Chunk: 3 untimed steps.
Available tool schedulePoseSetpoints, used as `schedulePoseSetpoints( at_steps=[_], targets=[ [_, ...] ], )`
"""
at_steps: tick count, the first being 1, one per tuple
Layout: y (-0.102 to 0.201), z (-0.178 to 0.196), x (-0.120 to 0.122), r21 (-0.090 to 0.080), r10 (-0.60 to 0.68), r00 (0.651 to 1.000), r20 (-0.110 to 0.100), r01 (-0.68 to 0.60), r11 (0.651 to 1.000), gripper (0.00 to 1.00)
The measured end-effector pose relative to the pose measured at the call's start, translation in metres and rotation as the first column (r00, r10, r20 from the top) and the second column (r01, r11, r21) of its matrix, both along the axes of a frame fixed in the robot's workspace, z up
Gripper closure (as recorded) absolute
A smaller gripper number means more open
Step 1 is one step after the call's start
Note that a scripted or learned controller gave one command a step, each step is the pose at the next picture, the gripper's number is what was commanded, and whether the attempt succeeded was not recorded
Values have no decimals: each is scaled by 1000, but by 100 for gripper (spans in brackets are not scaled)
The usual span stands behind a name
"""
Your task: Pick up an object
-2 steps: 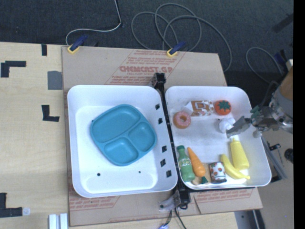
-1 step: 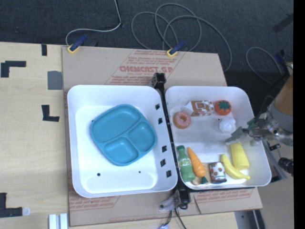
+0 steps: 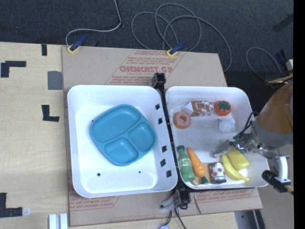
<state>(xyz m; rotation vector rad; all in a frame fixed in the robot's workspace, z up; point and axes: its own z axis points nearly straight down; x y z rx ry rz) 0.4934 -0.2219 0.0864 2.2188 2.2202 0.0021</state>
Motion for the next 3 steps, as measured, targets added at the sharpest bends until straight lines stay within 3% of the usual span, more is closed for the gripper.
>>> schedulePoseSetpoints(
  at_steps=[1, 2, 3],
  targets=[
    [-2, 10, 1, -6, -1, 1000, 4, 1, 1000, 100],
    [79, 0, -7, 0, 1, 1000, 5, -1, 1000, 100],
    [135, 98, 102, 1, 2, 1000, -1, -2, 1000, 100]
  ],
)
